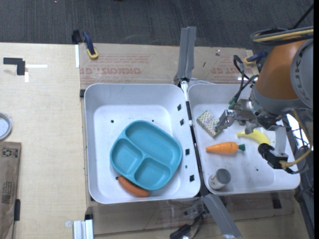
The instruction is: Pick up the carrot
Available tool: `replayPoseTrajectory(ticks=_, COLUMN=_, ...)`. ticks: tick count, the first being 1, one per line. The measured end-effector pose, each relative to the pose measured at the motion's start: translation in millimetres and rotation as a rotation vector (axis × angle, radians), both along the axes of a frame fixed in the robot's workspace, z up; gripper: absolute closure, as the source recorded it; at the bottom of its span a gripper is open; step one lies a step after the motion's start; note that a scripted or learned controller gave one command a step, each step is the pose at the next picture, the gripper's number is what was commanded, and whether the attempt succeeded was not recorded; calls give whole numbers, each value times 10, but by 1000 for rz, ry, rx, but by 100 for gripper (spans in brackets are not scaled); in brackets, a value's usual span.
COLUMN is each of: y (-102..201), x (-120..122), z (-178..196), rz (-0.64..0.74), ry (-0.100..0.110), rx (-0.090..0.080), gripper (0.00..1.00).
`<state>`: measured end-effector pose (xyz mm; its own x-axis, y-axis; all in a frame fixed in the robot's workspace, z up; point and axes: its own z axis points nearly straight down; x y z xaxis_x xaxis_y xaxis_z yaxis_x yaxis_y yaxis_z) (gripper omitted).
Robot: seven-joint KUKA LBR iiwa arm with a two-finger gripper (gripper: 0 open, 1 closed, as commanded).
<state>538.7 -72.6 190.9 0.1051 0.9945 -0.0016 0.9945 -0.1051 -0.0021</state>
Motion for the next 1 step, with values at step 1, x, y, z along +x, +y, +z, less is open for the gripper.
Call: replayPoseTrajectory(ticks=1, y=-465, x=-324, z=-981, rz=128, ry=2, rx=2, gripper=0)
